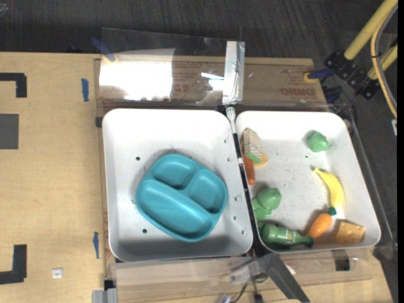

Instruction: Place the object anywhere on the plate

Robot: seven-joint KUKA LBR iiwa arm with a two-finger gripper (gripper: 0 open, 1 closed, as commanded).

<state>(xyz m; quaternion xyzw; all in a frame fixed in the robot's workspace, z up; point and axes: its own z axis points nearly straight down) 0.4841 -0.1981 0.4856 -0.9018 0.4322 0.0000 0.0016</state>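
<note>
While the blue plate (182, 196) is seen resting in the left bin (120, 137), slightly below the middle of the frame, it is found to be divided into three compartments: two smaller ones toward the top and one long one along its lower left side. The plate is tilted diagonally within the bin, and nothing is seen lying on it.

The objects that could be placed are all gathered in the right bin (284, 122). Against that bin's left wall, a corn cob (252, 145) is seen with a thin orange carrot (250, 171) just below it, the two touching or nearly so. Lower down, a green leafy vegetable (267, 199) is set beside the wall, and a green bottle (284, 235) is laid on its side along the bottom edge. To the right of the bottle, a small orange fruit (320, 225) and a tan wedge-shaped piece (349, 231) are placed close together. A yellow banana (332, 189) is curved above them, and a round green item (317, 141) is set apart in the upper right of the bin.

The bins are carried side by side on a light wooden surface (44, 182), with a clear sheet (164, 74) lying beyond them at the top. The state of the hand cannot be told.
</note>
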